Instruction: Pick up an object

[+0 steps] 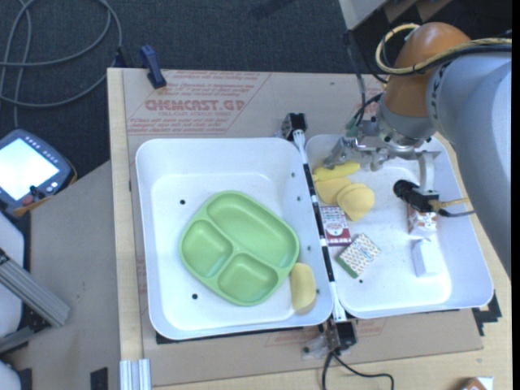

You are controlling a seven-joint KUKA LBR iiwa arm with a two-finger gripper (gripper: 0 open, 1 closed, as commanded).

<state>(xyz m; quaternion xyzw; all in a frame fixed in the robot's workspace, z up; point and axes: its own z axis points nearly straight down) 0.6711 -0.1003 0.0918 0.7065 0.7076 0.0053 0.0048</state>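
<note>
Near edge: a yellow lump (302, 287) in the left bin (154, 165) beside a green plate (238, 247); the right bin (463, 279) holds a patterned packet (358, 254) and a carton (334, 224). Farther: yellow pieces (345, 192) against the divider, just below-left of the gripper (367, 154); open floor lies right. Whether the gripper is apart or together cannot be told.

Yellow banana (335, 171), right bin's (463, 287) corner
</note>
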